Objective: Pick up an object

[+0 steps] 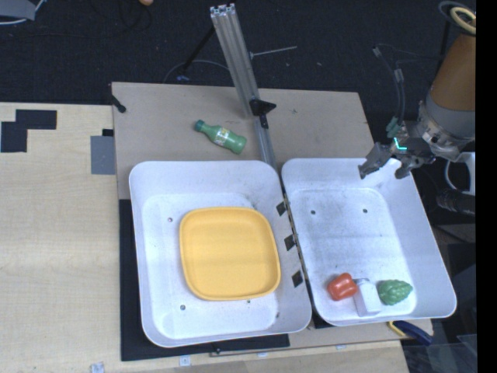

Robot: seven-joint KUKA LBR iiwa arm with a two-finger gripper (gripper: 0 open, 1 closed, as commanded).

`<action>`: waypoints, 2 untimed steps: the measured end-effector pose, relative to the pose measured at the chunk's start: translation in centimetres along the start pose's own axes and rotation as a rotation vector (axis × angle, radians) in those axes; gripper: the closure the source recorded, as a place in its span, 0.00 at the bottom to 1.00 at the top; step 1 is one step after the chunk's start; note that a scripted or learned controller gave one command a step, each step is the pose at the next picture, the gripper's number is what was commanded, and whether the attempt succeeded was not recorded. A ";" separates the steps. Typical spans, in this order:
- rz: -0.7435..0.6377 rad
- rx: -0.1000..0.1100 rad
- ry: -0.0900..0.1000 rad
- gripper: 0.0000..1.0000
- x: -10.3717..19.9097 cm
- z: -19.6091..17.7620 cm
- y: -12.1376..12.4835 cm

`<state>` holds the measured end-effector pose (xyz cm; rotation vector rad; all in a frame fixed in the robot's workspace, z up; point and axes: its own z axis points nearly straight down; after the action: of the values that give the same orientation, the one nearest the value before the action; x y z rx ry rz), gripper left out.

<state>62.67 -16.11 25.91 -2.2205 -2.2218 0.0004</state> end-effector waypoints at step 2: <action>0.000 0.005 0.001 0.00 -0.2 6.3 -0.3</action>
<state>62.35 -16.31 19.66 -2.2179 -2.2189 0.0049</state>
